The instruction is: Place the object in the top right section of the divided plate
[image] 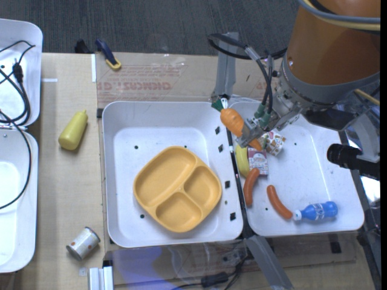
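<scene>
- The desk [66, 180] carries two white bins side by side: the left bin [121, 162] holds the yellow divided plate [177, 189], the right bin [326, 216] holds the loose toys.
- The arm [338, 35] reaches in from about 2 o'clock, its gripper [251, 128] hanging over the seam between the bins.
- The plate's three-part face is bare; its top right section [202, 188] lies at about 8 o'clock from the jaws, well apart.
- The carrot [233, 122] sits at the jaw tips, tilted over the shared bin wall; the jaws seem closed on its lower end, though the hold looks thin.
- Risk: a pinch so near the end could let the carrot swing or slip during the carry and drop beside the plate.
- Risk: the low ridges between sections are shallow, so a tilted release may roll it into the wrong part.
- Sausages [251, 186], a small box [257, 161] and a blue bottle [318, 211] lie nearby.
</scene>
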`<state>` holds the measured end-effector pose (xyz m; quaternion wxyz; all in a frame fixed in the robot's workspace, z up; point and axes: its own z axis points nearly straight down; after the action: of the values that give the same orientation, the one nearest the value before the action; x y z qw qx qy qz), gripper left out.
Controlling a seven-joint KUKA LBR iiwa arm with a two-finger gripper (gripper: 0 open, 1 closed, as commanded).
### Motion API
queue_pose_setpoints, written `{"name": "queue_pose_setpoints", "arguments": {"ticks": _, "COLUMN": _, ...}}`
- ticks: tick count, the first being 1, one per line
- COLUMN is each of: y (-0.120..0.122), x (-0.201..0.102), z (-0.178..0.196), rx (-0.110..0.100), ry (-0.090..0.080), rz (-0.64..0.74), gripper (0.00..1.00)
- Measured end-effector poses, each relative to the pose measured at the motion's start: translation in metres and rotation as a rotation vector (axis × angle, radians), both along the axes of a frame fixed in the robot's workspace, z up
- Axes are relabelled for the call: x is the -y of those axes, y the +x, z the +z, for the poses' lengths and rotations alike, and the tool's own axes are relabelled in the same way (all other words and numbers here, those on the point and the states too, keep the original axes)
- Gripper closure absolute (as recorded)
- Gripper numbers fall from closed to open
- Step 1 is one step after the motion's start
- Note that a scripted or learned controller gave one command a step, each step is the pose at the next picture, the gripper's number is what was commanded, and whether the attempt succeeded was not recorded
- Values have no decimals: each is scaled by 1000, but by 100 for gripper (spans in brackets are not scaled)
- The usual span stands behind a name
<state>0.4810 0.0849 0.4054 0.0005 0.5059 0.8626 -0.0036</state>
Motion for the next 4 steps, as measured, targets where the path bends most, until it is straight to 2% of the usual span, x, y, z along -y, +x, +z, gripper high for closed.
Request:
{"name": "queue_pose_setpoints", "arguments": {"ticks": 1, "y": 1, "x": 0, "z": 8, "rx": -1, "ry": -2, "rz": 3, "gripper": 100}}
{"name": "queue_pose_setpoints", "arguments": {"ticks": 2, "y": -3, "x": 29, "z": -106, "rx": 1, "ry": 5, "rz": 8, "gripper": 100}}
{"name": "queue_pose_setpoints", "arguments": {"ticks": 3, "y": -3, "x": 29, "z": -105, "rx": 0, "ry": 5, "rz": 8, "gripper": 0}}
{"name": "queue_pose_setpoints", "arguments": {"ticks": 4, "y": -2, "x": 30, "z": -97, "rx": -1, "ry": 4, "rz": 6, "gripper": 100}}
